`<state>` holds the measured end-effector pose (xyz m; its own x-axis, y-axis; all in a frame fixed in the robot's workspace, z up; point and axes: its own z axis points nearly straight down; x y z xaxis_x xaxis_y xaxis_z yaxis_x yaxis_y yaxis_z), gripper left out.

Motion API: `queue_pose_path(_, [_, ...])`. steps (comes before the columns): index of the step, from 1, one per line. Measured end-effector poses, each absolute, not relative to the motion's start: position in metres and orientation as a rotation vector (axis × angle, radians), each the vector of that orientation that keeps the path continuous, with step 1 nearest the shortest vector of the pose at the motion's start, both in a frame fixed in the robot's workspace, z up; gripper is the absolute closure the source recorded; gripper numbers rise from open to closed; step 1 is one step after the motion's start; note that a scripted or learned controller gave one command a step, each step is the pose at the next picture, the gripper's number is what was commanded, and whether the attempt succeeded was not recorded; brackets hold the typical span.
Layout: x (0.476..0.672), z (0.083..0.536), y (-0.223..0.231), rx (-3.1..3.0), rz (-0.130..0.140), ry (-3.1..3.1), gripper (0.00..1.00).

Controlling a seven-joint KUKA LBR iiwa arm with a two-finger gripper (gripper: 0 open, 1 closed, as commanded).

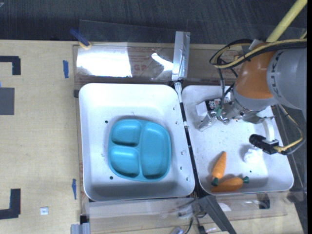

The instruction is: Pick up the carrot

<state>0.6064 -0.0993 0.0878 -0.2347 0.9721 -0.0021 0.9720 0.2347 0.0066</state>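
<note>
Two orange tapered plastic carrots point(219, 165) lie at five o'clock in the right shallow white bin point(204, 145), touching at their green ends. The claw point(210, 116) hovers at eleven o'clock, grip state unclear. Best descend squarely across the upright carrot's middle.

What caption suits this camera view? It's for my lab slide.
The gripper hovers in the right bin above two carrots; a blue divided plate sits in the left bin.
</note>
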Motion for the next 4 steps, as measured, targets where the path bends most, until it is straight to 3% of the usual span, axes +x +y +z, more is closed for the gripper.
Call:
queue_pose_path(1, [0.514,0.187,-0.070,1.803,0.004,2.569,0.00])
queue_pose_path(2, [0.480,0.097,-0.104,1.919,-0.008,2.496,0.00])
queue_pose_path(3, [0.480,0.088,-0.103,1.974,0.004,2.445,0.00])
queue_pose_path(4, [0.483,0.099,-0.104,1.970,0.010,2.436,1.00])
